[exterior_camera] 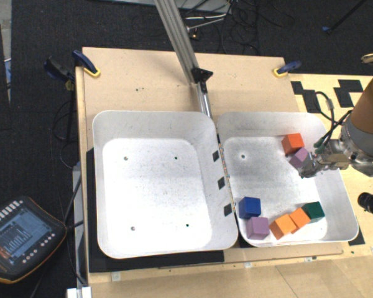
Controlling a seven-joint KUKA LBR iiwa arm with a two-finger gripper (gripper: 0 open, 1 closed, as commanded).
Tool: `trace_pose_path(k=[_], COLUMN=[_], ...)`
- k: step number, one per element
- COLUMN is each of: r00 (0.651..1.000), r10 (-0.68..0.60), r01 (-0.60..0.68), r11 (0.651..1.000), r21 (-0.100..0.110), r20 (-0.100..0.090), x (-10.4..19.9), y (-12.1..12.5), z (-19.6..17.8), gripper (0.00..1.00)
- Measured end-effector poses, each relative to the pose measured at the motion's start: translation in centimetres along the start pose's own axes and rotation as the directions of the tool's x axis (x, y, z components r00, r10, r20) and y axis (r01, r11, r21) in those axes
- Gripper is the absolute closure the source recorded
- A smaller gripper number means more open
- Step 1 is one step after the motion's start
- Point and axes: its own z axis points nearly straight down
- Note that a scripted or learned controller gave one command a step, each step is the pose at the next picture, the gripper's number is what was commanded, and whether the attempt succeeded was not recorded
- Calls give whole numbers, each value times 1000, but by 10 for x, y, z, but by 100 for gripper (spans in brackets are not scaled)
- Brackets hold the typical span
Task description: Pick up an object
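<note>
**Robot Arm Reaches Over the Blocks**

Two white bins sit side by side on a wooden bench. The left bin [152,182] has a speckled floor. The right bin [267,179] holds all the blocks.

The robot arm [367,126] comes in from the right. It is grey with an orange part. Its claw [311,166] hangs low at the right side of the right bin. The claw is just beside a light purple block [297,158], and it may be touching it. An orange block [292,143] sits right behind that purple one, and the two touch. I cannot tell if the claw is let go or squeezed tight, because the view is too small and blurry there. I cannot tell if it has a block in its grip either.

More blocks sit near the front of the right bin. A blue block [249,206] is on the left. A second purple block [257,227] sits just in front of it. Next to that are another orange block [283,223] and a green block [313,212], all close in a row.

A metal pole [177,33] slants down from the top to where the two bins meet. A handheld screen [17,234] lies on the floor at the lower left. Blue and yellow clamps [86,63] grip the bench corners.
</note>
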Motion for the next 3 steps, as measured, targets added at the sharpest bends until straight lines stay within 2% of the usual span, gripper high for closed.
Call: trace_pose_path(k=[1, 3], r00=[1000, 1000], r10=[0, -6], r01=[0, 6], r11=[1000, 1000], r21=[2, 6], r20=[0, -4], x=[0, 118], y=[2, 22], z=[-27, -37], gripper=[100, 100])
